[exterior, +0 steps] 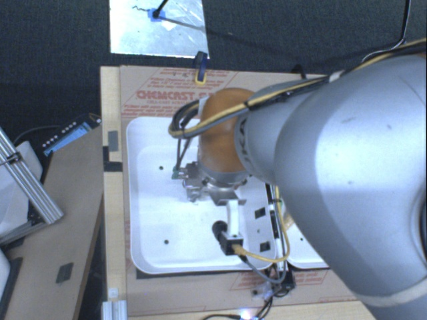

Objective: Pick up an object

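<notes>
My gripper (194, 189) hangs low over the middle of the left white bin (148, 199), under the orange wrist band (217, 135). The grey arm covers most of the right side of the view. Two small dark pieces (260, 213) (265, 247) lie near the bin's right edge, to the right of the gripper and apart from it. I see nothing held at the gripper, and its underside is hidden by the wrist.
A sliver of the right bin (308, 259) shows below the arm. Cardboard (167, 92) lies under the bins. A shiny sheet (157, 19) lies beyond the bench, and a metal rail (27, 185) stands at the left.
</notes>
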`<state>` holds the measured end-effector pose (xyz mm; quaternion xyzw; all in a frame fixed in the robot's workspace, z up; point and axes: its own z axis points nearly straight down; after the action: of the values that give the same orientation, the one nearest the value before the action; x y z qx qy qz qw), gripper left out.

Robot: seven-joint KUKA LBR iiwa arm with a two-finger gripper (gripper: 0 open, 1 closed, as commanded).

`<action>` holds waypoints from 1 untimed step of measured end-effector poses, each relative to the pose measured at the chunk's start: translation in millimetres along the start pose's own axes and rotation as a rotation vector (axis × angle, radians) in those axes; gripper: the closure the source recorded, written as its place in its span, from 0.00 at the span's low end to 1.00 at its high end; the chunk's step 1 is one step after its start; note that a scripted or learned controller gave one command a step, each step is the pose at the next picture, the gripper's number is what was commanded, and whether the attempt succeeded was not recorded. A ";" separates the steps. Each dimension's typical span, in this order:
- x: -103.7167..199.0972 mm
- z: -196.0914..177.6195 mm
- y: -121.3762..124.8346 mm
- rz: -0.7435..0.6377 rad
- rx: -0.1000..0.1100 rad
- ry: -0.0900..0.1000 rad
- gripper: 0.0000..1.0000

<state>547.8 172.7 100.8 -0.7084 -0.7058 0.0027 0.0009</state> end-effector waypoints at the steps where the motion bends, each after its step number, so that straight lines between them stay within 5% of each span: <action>1: -39.9 -1.2 -46.4 -0.001 0.001 0.001 1.00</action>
<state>501.3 133.0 102.3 -0.7081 -0.7061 0.0028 0.0015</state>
